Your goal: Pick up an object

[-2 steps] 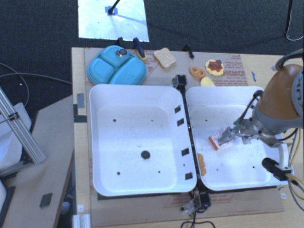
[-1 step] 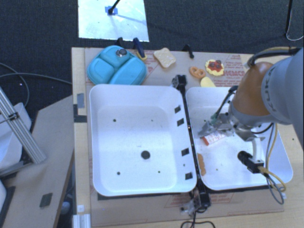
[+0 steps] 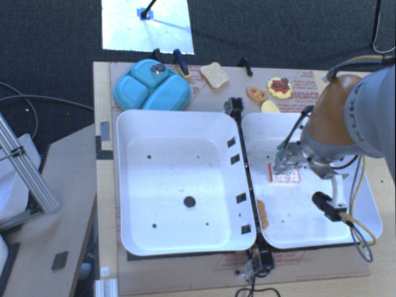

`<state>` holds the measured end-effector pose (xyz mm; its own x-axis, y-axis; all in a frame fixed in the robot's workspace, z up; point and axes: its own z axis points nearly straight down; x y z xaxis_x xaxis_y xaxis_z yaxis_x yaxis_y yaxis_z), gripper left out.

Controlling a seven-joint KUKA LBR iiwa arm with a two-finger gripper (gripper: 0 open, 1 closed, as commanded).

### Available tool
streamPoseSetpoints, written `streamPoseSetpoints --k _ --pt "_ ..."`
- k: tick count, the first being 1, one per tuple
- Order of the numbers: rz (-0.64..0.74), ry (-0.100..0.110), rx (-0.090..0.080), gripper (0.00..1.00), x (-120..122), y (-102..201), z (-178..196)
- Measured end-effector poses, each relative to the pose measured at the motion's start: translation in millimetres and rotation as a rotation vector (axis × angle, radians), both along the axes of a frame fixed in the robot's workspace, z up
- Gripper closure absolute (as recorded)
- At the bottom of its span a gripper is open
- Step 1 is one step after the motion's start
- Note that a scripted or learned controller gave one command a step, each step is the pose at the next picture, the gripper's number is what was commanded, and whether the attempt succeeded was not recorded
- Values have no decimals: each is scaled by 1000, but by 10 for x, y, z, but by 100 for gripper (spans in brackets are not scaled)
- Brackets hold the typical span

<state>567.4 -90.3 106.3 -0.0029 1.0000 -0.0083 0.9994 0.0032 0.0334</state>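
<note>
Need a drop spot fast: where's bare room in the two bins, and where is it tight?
Most of the left bin is bare, apart from a small dark object near its middle. The right bin is tighter: the gripper hangs over a red-and-white packet, and an orange piece lies by the divider. Its front strip is bare.

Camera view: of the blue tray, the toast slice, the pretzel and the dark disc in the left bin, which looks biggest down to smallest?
1. blue tray
2. toast slice
3. pretzel
4. dark disc
The last two look close in size.

Grey, rounded arm (image 3: 371,113) with a broad orange band (image 3: 331,113) above the wrist. Dark metal gripper (image 3: 286,161) beneath. Black and yellow cables (image 3: 356,218) trailing nearby.
</note>
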Motion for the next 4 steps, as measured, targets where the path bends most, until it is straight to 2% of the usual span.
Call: streamPoseSetpoints --k 1,2,3,4 --pt "16 19 14 100 488 1479 842" --pt "-6 28 6 100 756 831 787" --pt "-3 35 9 100 358 947 780" --pt "8 30 12 100 515 1688 784"
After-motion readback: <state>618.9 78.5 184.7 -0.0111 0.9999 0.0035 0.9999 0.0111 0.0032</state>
